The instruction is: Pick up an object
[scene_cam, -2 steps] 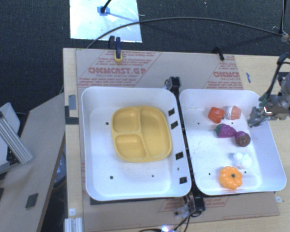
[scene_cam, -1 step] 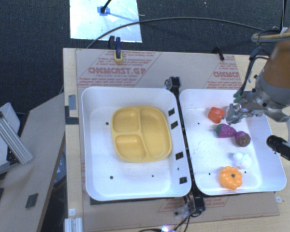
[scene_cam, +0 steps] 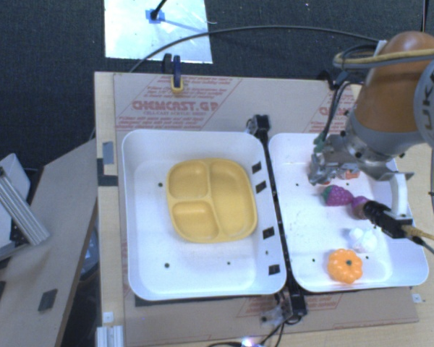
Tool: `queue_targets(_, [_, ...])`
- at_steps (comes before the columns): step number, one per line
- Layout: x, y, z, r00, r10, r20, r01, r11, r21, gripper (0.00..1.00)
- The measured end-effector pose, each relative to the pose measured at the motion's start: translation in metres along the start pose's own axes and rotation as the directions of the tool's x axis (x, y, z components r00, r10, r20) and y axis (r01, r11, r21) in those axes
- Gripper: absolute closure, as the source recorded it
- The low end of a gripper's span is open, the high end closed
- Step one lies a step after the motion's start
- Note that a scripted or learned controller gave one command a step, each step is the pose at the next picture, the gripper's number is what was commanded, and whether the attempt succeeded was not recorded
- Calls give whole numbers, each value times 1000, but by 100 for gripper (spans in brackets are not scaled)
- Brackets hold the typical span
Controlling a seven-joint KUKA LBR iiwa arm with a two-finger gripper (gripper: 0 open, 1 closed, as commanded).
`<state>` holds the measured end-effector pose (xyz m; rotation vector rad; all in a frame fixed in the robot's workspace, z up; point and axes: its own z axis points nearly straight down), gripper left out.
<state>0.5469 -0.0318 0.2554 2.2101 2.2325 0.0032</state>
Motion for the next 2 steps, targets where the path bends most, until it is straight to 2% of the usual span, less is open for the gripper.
queue_targets(1, [50, 17, -4, 1000, 1, -1, -1, 1000, -2, 100])
queue_targets(2, [103, 35, 16, 1000, 1, 0, -1, 1000, 0, 100])
